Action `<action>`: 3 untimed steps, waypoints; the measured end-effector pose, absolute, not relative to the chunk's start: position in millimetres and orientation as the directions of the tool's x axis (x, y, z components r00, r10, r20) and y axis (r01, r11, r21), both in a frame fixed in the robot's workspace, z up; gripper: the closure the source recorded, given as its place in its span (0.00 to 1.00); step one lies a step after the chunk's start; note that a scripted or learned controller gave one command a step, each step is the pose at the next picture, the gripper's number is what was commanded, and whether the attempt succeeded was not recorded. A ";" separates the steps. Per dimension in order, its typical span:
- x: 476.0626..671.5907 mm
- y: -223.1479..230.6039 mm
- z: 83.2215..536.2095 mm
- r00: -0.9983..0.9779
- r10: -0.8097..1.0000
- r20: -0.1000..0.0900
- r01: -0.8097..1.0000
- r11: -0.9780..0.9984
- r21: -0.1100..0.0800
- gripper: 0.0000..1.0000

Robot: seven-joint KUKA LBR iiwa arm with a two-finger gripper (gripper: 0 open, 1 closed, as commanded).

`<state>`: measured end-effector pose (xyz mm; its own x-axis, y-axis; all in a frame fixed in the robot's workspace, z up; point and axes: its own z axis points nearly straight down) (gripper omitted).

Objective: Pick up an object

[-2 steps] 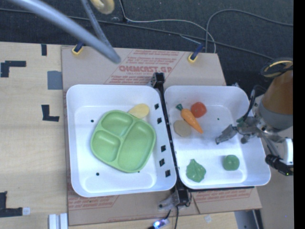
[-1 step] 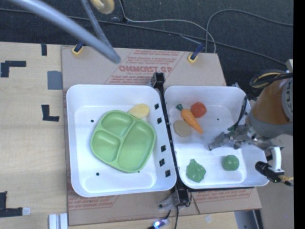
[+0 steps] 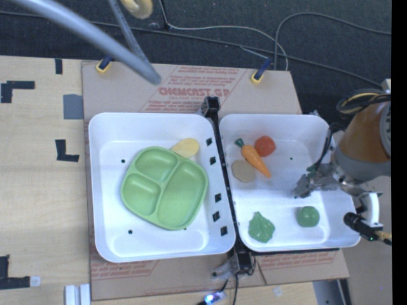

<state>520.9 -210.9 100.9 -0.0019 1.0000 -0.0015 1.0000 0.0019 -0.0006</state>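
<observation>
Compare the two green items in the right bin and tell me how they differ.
The green ball is round and smooth; the leafy green piece is lobed and irregular. The green ball lies nearer the gripper, just below it in the camera view; the leafy green piece sits further left, towards the divider. Both are green and rest apart on the right bin floor.

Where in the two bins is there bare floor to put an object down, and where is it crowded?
Left bin: bare floor along the near edge, below the green divided plate, and in the far left corner. Right bin: a bare patch in the middle, between the carrot, the green leafy piece and the end effector. Its far left part is crowded: carrot, tomato, beige disc.
</observation>
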 end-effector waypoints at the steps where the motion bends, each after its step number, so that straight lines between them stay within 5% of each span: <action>1: 530.7 -215.0 157.7 -0.001 1.000 -0.002 1.000 0.001 0.004 1.00; 3: 537.2 -221.5 272.1 -0.002 1.000 -0.003 1.000 0.002 0.005 1.00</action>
<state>537.2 -221.5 272.1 -0.0017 1.0000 -0.0026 1.0000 0.0017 0.0052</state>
